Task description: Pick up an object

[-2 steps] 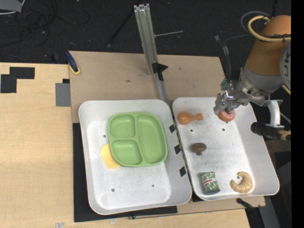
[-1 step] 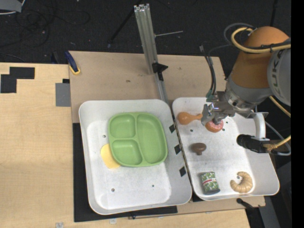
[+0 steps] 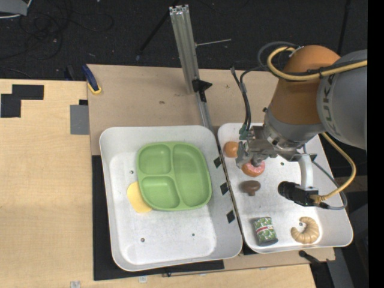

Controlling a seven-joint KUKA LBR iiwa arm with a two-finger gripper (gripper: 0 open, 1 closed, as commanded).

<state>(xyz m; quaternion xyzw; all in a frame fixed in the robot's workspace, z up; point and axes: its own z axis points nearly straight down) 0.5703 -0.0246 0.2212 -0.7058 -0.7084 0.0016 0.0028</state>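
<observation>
Pink donut (image 3: 254, 168) right under jaws of gripper (image 3: 251, 159), rt bin (image 3: 336, 236).

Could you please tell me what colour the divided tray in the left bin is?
The divided tray is light green, seen clearly in the camera view.

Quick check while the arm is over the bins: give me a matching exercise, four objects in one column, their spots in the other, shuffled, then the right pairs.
Things:
1. green divided plate
2. croissant
3. green can
4. pink donut

Places:
A. near right corner of the right bin
B. directly beneath the gripper
C. in the left bin
D. near edge of the right bin, left of the croissant

Pairs: 1-C, 2-A, 3-D, 4-B
</observation>
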